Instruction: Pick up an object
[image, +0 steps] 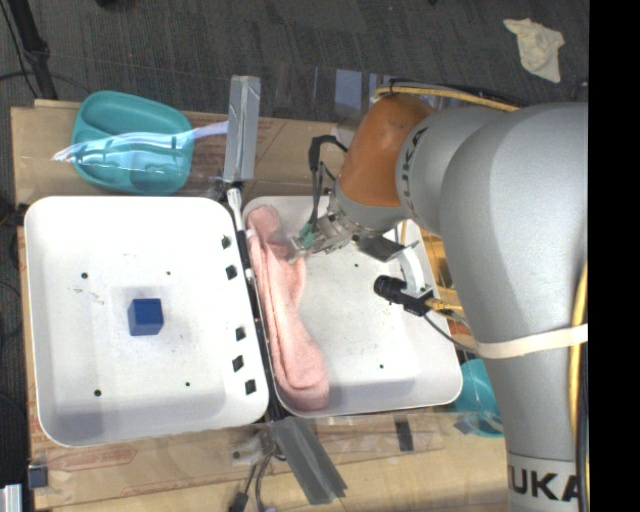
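In bins: one blue cube (146, 316), one pink cloth (285, 315).

Cube (146, 316) in left bin (60, 300); cloth (285, 320) along left wall of right bin (400, 385), dustpan (130, 140) behind left bin.

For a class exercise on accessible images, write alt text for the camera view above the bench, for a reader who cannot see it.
A grey robot arm reaches from the right into the right white bin, its gripper at the upper end of a pink cloth lying along that bin's left wall. The left white bin holds a small blue cube; a teal scoop lies beyond it.
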